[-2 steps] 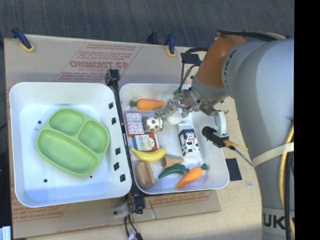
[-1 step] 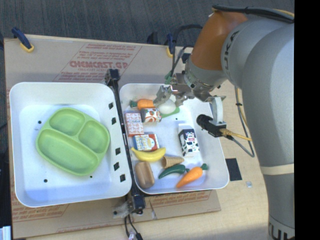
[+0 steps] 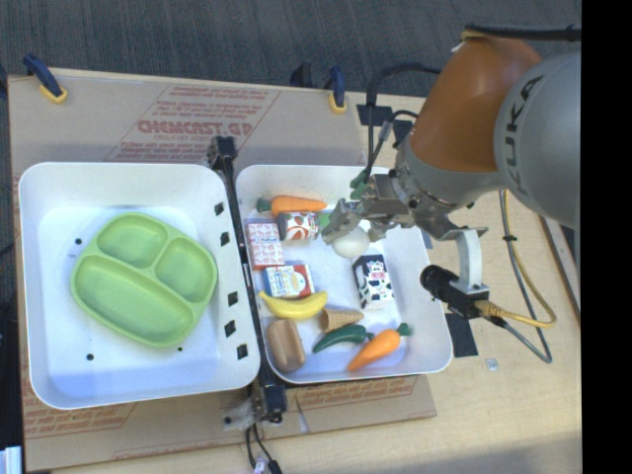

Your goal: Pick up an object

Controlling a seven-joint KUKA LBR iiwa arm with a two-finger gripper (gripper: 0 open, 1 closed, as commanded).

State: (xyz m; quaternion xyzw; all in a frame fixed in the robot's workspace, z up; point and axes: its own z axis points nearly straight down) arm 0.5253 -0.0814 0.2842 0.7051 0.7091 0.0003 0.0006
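The jaws [image 3: 346, 227] hang low in the right bin [image 3: 420, 355], directly over a white egg-like object [image 3: 351, 246] left of the milk carton [image 3: 373, 282]; their opening I cannot tell.

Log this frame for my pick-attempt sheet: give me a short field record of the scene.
left bin: green divided plate
right bin: toy foods, including carrot, banana, cow-print carton
gripper: low over right bin's upper part, near a white egg-like item
held object: cannot tell
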